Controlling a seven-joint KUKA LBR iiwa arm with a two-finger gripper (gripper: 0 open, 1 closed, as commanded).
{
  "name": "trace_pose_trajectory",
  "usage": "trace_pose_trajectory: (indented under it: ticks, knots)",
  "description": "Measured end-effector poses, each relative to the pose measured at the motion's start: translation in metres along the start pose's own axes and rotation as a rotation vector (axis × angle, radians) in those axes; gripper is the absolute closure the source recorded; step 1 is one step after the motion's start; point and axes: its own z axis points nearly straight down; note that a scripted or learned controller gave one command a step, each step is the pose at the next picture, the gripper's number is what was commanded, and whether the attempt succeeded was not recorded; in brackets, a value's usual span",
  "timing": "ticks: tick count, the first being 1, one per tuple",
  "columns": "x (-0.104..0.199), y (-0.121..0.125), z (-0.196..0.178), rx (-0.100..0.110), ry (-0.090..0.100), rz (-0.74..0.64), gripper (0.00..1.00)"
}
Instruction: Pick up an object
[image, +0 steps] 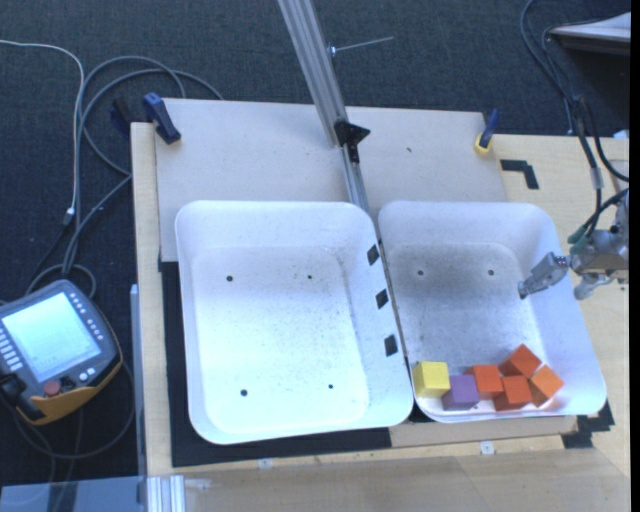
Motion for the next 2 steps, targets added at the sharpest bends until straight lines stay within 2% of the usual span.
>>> trace_pose_trajectory:
  ticks: [1,2]
  knots:
    - [0.000,0.000,0.000,0.000,0.000,0.000,0.00]
    - [-0.007,0.060,0.102,0.006,0.002,-0.002,0.00]
